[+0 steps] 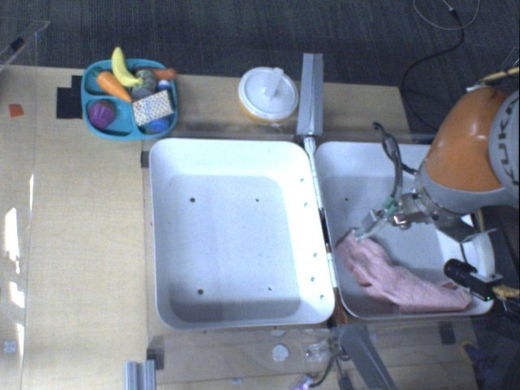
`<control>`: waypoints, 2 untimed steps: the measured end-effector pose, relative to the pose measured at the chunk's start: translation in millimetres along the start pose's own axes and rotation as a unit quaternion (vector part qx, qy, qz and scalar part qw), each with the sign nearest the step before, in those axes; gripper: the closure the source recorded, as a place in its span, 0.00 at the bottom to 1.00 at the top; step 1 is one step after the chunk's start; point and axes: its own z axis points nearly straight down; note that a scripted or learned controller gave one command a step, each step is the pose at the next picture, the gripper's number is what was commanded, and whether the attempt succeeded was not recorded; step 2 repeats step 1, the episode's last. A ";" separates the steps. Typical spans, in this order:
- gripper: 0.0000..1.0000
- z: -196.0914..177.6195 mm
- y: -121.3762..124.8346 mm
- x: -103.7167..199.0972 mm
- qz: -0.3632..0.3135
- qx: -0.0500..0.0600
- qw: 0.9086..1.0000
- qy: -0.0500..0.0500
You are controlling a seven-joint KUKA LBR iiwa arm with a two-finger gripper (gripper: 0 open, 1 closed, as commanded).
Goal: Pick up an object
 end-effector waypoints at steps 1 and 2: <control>0.00 -49.3 52.1 -72.3 0.050 -0.001 0.999 -0.001; 0.00 -49.3 52.1 -72.3 0.050 -0.001 0.999 -0.001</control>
